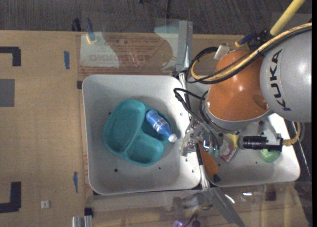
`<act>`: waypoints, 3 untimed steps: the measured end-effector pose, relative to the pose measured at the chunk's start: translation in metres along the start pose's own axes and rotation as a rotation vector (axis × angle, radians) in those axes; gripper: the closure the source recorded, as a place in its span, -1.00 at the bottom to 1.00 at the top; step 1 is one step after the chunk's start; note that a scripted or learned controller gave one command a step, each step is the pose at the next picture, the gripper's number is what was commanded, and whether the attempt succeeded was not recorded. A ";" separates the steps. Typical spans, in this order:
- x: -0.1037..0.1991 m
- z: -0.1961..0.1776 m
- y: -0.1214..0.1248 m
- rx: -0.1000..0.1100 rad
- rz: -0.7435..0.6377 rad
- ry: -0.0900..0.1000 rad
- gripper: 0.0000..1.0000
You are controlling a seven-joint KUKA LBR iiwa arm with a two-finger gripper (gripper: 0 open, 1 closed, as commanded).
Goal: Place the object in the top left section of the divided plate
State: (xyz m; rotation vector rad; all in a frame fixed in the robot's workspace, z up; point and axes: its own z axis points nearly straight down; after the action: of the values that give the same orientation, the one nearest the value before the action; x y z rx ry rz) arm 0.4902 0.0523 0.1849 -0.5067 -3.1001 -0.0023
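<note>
A teal divided plate (121, 128) lies in the left white bin (99, 92). On the plate's upper right section rests a small blue plastic bottle (159, 125), tilted, its pale cap end pointing down-right past the plate's rim. My gripper (192, 141) hangs over the seam between the two bins, just right of the bottle's cap end and apart from it. The grey arm and its orange band (237, 92) cover much of the right bin (285, 171).
In the right bin lie an orange carrot-like object (211, 162), a pinkish packet (228, 152) and a green item (270, 154). A clear plastic sheet (133, 47) stands behind the left bin. Cables (198, 72) loop near the arm.
</note>
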 end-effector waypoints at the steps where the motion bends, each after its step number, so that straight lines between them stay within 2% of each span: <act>1: -0.045 -0.058 0.054 -0.002 -0.201 -0.007 1.00; 2: -0.045 -0.058 0.054 -0.002 -0.200 -0.007 -1.00; 3: -0.068 -0.139 0.097 -0.003 -0.217 -0.008 -1.00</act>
State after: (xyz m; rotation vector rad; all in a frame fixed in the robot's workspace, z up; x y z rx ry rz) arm 0.5858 0.1220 0.3239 -0.1681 -3.1448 -0.0044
